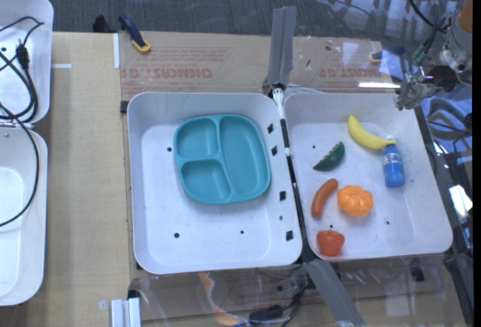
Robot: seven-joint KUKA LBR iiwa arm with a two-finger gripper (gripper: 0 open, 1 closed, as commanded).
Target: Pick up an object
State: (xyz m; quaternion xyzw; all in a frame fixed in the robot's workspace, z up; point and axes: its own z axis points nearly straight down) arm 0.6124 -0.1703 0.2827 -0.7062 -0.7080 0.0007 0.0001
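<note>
Yellow banana (366, 134) touches blue bottle (393, 167) (orange pumpkin (355, 200) nearby); gripper (409, 95) state unclear.

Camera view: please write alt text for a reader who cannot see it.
A gripper hangs over the right bin's far right corner, above a banana, blue bottle, orange pumpkin, sausage and red pepper. The left bin holds a teal plate.

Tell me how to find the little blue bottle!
Look in the right bin, the one full of toy food. Near its far right side a yellow banana lies, and the blue bottle stands touching the banana's lower end. It is the only blue thing in that bin, with a white cap.
</note>
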